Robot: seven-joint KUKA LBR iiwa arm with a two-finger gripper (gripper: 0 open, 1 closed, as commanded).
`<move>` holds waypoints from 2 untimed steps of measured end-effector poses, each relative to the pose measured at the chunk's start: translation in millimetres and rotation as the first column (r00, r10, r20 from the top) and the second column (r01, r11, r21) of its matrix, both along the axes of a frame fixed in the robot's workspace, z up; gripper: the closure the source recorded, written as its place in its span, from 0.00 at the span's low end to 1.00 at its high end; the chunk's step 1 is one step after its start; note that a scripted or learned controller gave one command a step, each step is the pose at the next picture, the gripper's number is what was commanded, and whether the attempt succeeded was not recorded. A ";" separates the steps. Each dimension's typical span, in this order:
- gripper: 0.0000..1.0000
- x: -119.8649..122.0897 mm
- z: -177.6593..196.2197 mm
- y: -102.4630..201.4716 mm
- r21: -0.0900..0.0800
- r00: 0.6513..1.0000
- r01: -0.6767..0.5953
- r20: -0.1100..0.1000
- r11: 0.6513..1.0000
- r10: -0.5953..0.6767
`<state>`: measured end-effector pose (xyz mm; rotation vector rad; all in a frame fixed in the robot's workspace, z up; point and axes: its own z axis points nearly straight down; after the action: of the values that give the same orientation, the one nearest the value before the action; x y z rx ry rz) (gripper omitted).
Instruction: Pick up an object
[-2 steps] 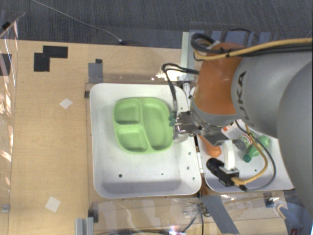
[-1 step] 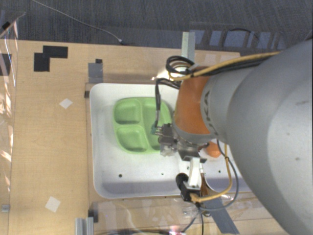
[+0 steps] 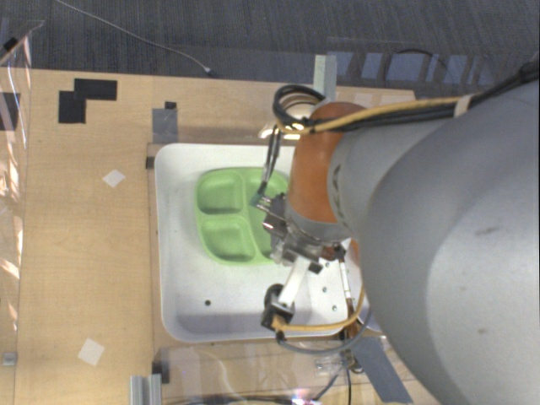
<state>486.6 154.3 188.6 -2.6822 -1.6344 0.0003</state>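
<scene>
Tool (image 3: 291, 241) hangs over the white bin (image 3: 181, 260), at the right edge of a green tray (image 3: 228, 213), below the orange band (image 3: 310, 180). The wrist hides its tip, so I cannot tell whether it is clenched or released, nor whether it touches the tray. The tray, split into compartments, lies flat in the bin's far half, its right side covered by the arm (image 3: 447, 243). The bin sits on the wooden desk (image 3: 76, 251).

Dark ribbed floor (image 3: 211, 15) lies beyond the gripper (image 3: 291, 251). Pale wooden bench (image 3: 76, 251) spreads left of it, bearing black marks (image 3: 84, 98).
</scene>
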 end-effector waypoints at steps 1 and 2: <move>1.00 0.5 6.1 32.8 0.000 0.980 0.199 0.000 0.980 -0.199; 1.00 -0.2 11.5 81.2 0.000 0.921 0.389 0.000 0.921 -0.389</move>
<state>486.3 235.5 200.1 -2.9524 -1.0702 0.0000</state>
